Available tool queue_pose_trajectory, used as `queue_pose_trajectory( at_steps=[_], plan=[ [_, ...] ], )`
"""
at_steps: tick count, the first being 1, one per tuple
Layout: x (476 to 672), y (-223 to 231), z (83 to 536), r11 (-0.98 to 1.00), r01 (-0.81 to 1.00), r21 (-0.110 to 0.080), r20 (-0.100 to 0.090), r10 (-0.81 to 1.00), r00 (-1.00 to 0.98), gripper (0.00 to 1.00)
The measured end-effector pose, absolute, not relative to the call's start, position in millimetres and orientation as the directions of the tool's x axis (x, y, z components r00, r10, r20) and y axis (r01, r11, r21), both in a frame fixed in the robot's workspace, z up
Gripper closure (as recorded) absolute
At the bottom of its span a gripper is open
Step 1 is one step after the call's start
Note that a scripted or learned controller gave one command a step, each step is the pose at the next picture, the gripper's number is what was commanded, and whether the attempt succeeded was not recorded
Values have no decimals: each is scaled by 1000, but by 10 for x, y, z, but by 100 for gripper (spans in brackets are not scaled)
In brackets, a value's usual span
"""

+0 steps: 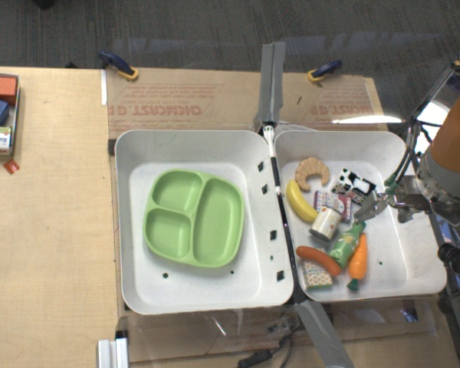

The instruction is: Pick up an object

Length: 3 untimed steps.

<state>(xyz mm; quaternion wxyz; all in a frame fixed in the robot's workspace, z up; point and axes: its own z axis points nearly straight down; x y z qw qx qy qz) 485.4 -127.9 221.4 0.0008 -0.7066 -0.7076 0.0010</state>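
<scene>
Camera view | pincer (372, 208) above green bottle (346, 245) | grip state: cannot tell

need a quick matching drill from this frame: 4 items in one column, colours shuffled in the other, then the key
Items:
1. divided plate, left bin
2. banana, right bin
3. carrot, right bin
4. croissant, right bin

Colours:
A. orange
B. tan
C. light green
D. yellow

Pairs: 1-C, 2-D, 3-A, 4-B
</scene>
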Motion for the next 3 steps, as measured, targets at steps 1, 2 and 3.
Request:
queue_pose_trajectory(
  at_steps=[1,2,3],
  plan=[
    [4766,-1499,1079,-3,1000,-4,1,1000,3,0],
    [4774,-1503,1168,-7,1000,-3,1,1000,7,100],
    [5292,-1265,2308,1,1000,-1,-1,1000,-1,100]
  ],
)
